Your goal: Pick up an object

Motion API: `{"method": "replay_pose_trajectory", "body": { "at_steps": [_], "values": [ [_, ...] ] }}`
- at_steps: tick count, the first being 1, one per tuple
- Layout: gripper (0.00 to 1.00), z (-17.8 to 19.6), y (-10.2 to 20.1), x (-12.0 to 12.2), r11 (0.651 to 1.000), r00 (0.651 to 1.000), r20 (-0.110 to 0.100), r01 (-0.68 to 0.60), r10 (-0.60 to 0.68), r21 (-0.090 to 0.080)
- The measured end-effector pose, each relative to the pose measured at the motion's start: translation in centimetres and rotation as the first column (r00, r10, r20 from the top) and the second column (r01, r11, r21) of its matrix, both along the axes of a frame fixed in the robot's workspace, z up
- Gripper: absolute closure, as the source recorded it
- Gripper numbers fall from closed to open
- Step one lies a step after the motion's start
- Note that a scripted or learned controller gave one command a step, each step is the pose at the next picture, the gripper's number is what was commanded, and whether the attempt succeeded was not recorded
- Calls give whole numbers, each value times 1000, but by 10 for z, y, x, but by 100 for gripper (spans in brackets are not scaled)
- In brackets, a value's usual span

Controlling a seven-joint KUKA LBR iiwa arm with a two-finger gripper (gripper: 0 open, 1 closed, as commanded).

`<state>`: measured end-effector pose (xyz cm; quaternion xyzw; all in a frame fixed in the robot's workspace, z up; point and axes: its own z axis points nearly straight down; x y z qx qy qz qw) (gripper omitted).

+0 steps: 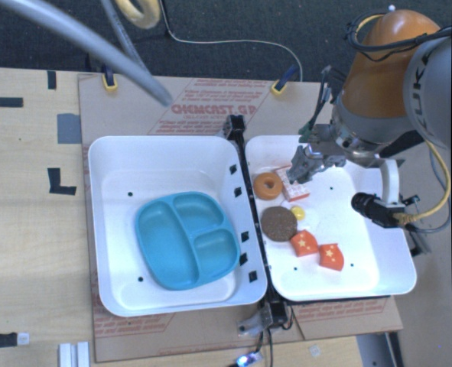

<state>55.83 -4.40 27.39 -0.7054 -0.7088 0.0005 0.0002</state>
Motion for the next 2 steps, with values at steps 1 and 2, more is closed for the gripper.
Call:
{"method": "replay_pose_trajectory", "body": {
  "at_steps": [1,2],
  "values": [
    [100,-19,44,21,1000,1000,-1,0,0,0],
    [100,-34,99,33,1000,1000,-1,-1,1,0]
  ]
}}
